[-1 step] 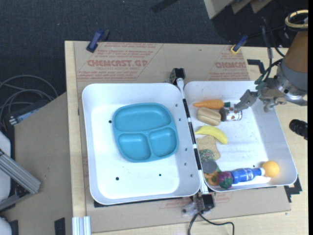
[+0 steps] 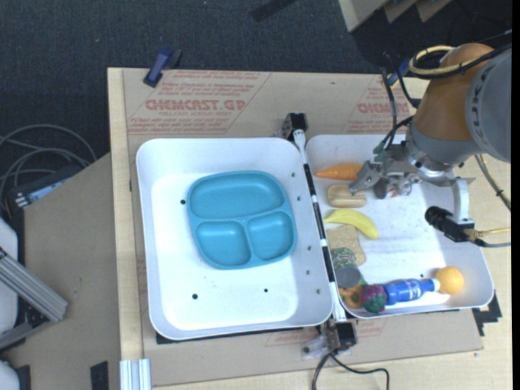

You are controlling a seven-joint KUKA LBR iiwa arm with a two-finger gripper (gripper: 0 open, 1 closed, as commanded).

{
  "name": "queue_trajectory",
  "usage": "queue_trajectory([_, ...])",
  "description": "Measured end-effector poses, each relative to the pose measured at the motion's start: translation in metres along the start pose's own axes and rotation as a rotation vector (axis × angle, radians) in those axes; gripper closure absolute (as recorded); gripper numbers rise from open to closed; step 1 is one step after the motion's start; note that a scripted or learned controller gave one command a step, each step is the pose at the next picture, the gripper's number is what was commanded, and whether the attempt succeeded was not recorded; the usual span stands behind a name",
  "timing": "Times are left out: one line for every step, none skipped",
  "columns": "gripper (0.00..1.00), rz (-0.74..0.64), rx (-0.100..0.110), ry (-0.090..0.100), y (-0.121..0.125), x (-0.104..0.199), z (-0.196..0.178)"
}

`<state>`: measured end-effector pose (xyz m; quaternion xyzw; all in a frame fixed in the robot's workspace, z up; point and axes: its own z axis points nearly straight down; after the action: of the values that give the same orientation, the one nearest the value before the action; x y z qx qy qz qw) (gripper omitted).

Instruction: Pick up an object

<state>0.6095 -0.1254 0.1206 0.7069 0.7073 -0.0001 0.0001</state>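
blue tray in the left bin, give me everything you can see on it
The blue tray is a light blue, smooth, plastic-looking divided plate with rounded corners. It has three compartments: one wide one along the far side, two smaller ones side by side on the near side. All three look bare. It lies flat and right side up, turned slightly askew, near the middle of the left bin, resting on the bin's white floor. Nothing else touches it; the gripper is over the right bin, away from it.

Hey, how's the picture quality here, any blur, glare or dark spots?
Camera view: soft overall, small items near the blue bottle blur together; even light on the white bins, no harsh glare; faint shadow under the gripper; the floor around the bench is dark.
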Motion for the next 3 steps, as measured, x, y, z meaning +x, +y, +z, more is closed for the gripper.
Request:
queue_trajectory([0.0, 0.001, -0.001, -0.001, 0.035, -0.055, -0.001])
queue_trajectory([0.0, 0.003, -0.014, -0.009, 0.056, -0.014, 0.023])
queue_trajectory([0.0, 0.002, -0.001, -0.002, 0.02, -0.025, 0.035])
